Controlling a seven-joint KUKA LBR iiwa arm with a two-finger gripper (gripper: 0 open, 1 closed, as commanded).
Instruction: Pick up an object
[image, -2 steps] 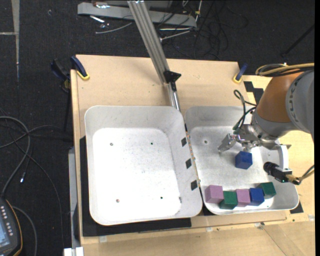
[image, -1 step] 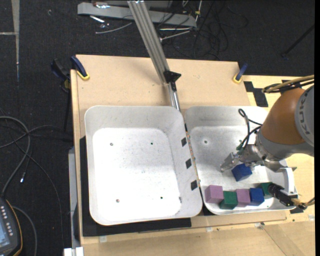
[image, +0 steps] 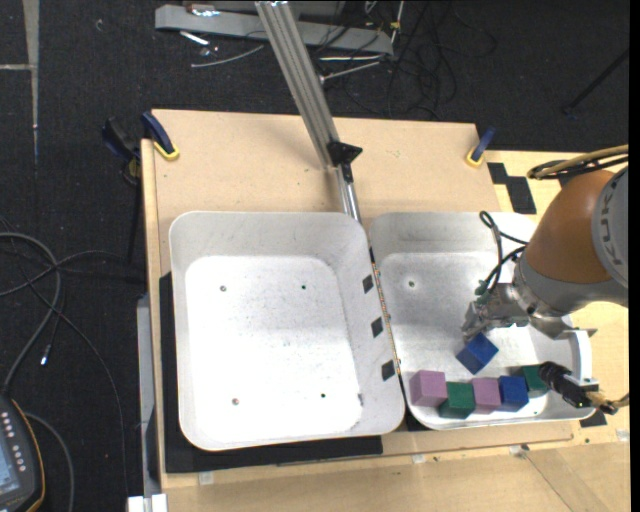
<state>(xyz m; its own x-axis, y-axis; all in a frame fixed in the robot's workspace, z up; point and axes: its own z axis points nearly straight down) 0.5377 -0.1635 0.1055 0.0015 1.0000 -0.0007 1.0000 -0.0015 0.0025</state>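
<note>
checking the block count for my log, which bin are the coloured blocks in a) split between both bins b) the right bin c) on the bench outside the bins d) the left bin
b: the blue block under the claw and the row of purple and green blocks all lie in the right bin.

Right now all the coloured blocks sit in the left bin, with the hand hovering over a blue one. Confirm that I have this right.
Not quite. The blocks are in the right bin, not the left bin. The camera view shows purple, green and blue blocks lined along its near wall, and the hand just above a tilted blue block, as you said.
</note>
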